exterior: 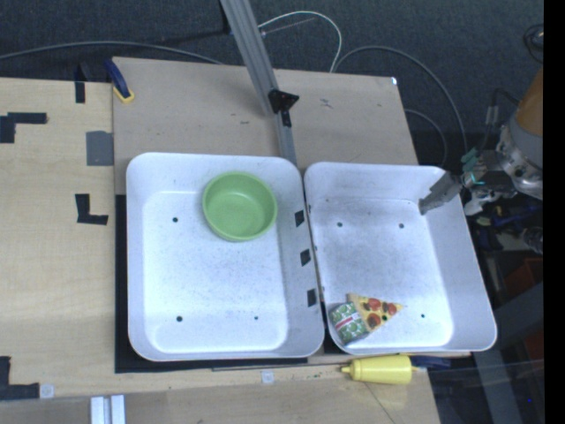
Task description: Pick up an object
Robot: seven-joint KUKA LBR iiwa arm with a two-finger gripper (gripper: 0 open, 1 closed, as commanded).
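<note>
A green bowl (238, 206) stands upright in the upper part of the left bin (154, 325). In the right bin (459, 263), near its front left corner, lie a toy pizza slice (378, 309) and a small green and white packet (346, 322), touching each other. My gripper (436, 196) hangs over the right bin's far right edge, well away from those objects, with nothing seen in it. The arm (521, 144) enters from the right edge of the view.
A yellow squeeze bottle (381, 370) lies on the bench just outside the right bin's front rim. A grey metal pole (256, 51) slants down to the gap between the bins at the back. Cables (371, 56) loop behind the right bin.
</note>
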